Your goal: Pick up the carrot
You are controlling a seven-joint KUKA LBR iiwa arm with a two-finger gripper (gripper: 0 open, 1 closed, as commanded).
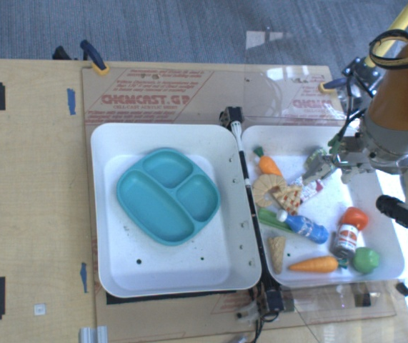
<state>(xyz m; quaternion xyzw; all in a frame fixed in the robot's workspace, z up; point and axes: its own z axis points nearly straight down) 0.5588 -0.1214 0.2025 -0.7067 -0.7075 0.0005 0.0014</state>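
I see the gripper (pixel 316 164) low in the right bin (pixel 393 224), upper middle, fingers spread with nothing between them. The carrot (pixel 314 265) lies near the bin's bottom edge, well apart from it.

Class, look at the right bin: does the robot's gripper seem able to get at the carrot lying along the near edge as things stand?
Probably yes. The carrot lies uncovered by the right bin's near wall, with the green ball and a small jar crowding its thick end. The gripper hovers farther back, so approaching from above looks free.
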